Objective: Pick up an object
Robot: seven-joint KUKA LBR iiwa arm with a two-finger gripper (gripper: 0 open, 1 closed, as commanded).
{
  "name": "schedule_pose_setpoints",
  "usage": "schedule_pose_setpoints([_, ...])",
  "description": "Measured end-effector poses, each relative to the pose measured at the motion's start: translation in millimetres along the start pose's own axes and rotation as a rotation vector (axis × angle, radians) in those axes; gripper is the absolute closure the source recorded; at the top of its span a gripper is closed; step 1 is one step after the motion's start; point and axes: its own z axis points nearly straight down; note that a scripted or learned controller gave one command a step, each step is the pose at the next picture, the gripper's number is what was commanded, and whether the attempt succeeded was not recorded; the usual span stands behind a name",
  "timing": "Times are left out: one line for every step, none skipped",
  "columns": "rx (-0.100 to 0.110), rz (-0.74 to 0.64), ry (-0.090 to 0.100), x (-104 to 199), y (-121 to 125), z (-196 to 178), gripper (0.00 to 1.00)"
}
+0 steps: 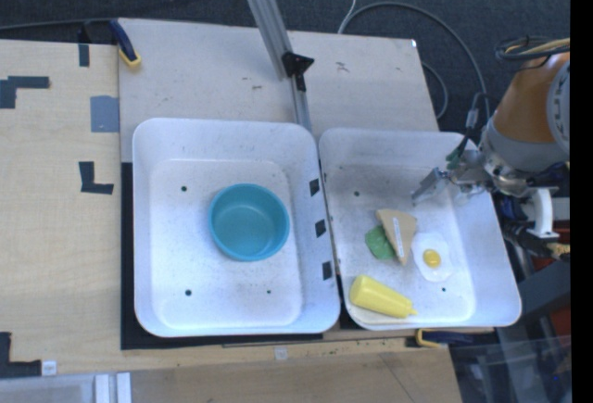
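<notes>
gripper point(434, 186) right-centre of frame, finger state unreadable | sandwich wedge point(400, 235) lies lower-left of it | nothing visibly held

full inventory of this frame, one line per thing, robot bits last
bins: 2, white, side by side on the bench
bowl: 1, blue, upright in the middle of the left bin
toy corn cob: 1, yellow, front of the right bin
toy fried egg: 1, white with yellow yolk, right bin, right of the wedge
toy sandwich wedge: 1, tan, middle of the right bin, over a green leaf piece
clamp: 1, blue and yellow, back left of the bench
metal pole: 1, grey, slanting down toward the gap between the bins
cables: white and black, on the floor behind the bench
arm: 1, grey with orange band, at the right
gripper: 1, dark, over the right bin's back part
</notes>
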Motion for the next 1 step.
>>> schedule_pose_setpoints([-0.01,-0.001,-0.004,0.4,1.2,49.1,0.0])
